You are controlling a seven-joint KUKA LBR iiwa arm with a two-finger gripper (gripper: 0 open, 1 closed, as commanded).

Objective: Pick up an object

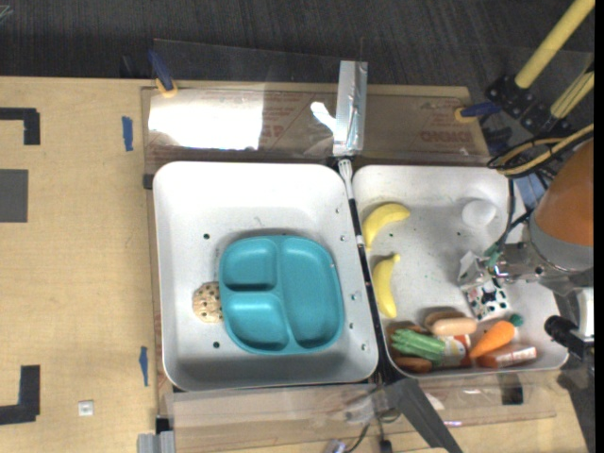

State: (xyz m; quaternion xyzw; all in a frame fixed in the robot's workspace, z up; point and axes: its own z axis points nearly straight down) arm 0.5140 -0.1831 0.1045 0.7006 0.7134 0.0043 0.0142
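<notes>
The right bin (429, 192) holds two yellow bananas, one near its top left (385, 221) and one below it (385, 285). Along its front edge lie a hot dog in a bun (451, 326), an orange carrot (494, 337), a green vegetable (418, 344) and a pale pink stick (511, 356). My gripper (485, 284) hangs low over the right side of this bin, just above the hot dog and carrot and apart from the bananas. Nothing is visibly held in it.
The left bin (179, 196) carries a teal divided plate (280, 292) with a speckled cookie (207, 301) beside its left edge. The arm's orange band (573, 206) sits at the right edge. A clear plastic wall (350, 107) stands behind the bins, and black-and-yellow cables (538, 149) lie at the right rear.
</notes>
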